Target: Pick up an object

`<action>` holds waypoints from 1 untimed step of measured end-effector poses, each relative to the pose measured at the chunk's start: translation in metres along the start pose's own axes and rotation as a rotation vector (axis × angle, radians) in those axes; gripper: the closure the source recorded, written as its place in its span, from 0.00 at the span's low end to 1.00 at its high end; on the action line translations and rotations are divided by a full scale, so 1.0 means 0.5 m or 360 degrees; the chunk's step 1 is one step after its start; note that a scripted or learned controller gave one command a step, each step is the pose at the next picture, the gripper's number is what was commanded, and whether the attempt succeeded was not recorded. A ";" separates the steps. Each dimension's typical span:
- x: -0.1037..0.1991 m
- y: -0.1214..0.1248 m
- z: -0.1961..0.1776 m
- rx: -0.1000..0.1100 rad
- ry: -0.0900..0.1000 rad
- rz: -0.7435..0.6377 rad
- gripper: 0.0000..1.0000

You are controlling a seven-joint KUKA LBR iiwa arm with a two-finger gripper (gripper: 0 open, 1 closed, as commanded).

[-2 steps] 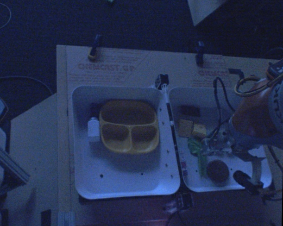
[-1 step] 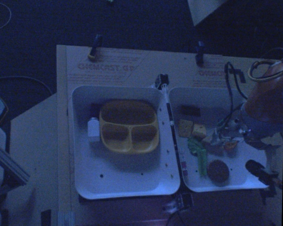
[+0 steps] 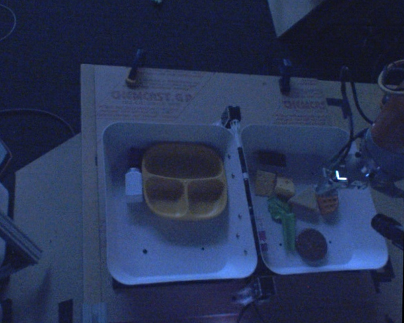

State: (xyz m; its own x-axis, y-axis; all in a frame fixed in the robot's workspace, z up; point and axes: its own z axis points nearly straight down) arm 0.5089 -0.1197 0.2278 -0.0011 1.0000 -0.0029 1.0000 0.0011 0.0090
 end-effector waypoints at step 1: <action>0.000 0.001 0.006 0.0009 0.0002 0.0001 1.00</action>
State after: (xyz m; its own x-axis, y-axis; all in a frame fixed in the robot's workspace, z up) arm 0.5095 -0.1197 0.2247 -0.0008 1.0000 -0.0014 1.0000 0.0008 0.0031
